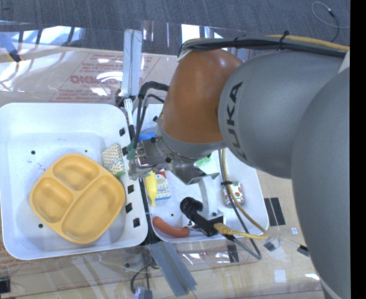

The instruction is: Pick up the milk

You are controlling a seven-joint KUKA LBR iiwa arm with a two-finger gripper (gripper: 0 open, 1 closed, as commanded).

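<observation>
A small white carton with blue and red print, which looks like the milk, lies in the right bin near its left wall, beside a yellow item. The arm's orange band and grey wrist hang directly over that bin and hide most of it. My gripper shows as dark parts under the wrist, over the divider between the two bins, just above and left of the carton. Nothing is visibly held.
The left bin holds a yellow divided plate and a small patterned carton by its right wall. In the right bin lie a sausage, a small box and a green item. Cables trail from the wrist.
</observation>
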